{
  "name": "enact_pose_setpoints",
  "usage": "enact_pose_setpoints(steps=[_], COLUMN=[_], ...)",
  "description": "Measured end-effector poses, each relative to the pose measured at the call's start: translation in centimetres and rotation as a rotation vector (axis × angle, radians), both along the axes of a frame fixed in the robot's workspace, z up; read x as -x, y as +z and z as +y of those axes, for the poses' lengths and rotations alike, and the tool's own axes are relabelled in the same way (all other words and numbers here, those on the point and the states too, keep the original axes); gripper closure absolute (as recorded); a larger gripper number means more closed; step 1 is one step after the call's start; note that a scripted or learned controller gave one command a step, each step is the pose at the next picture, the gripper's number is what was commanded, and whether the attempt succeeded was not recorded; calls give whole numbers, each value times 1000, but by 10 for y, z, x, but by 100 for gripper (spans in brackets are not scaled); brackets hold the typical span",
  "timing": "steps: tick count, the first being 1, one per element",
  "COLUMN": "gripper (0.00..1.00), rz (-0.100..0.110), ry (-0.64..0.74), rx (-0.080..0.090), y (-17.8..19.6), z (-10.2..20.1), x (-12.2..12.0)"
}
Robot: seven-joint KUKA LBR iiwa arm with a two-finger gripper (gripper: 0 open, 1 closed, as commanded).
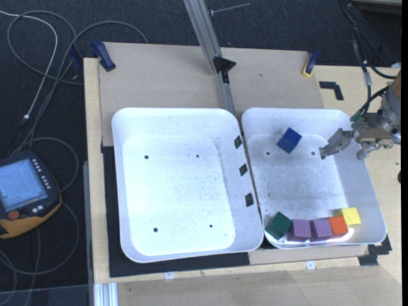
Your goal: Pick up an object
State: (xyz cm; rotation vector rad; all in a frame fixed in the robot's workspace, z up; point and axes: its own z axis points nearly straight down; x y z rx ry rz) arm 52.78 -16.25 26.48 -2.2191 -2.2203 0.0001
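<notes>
Two white bins sit side by side on the desk (pixel 159 75). The left bin (pixel 127 126) holds no blocks. The right bin (pixel 363 190) holds six blocks in all. One blue block (pixel 289 139) lies alone toward the bin's 11 o'clock, tilted on the floor of the bin. The other five crowd the near rim at about 6 o'clock in a row, each touching the next: one green block (pixel 278 225), two purple blocks (pixel 301 228) (pixel 322 227), one orange block (pixel 338 224) and one yellow block (pixel 351 217).

The claw (pixel 344 144) hangs over the right bin at about 2 o'clock, near the rim, with one finger (pixel 333 146) pointing toward the blue block but apart from it. Nothing sits between its fingers; whether they are spread or closed cannot be told from here.

One handheld controller (pixel 22 190) lies off the desk at 9 o'clock, among cables.
</notes>
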Motion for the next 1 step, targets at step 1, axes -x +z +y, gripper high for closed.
enact_pose_setpoints(steps=[1], gripper=[0], rz=[7], ry=[3], rx=[-2], y=[-116], z=[32], x=[-59])
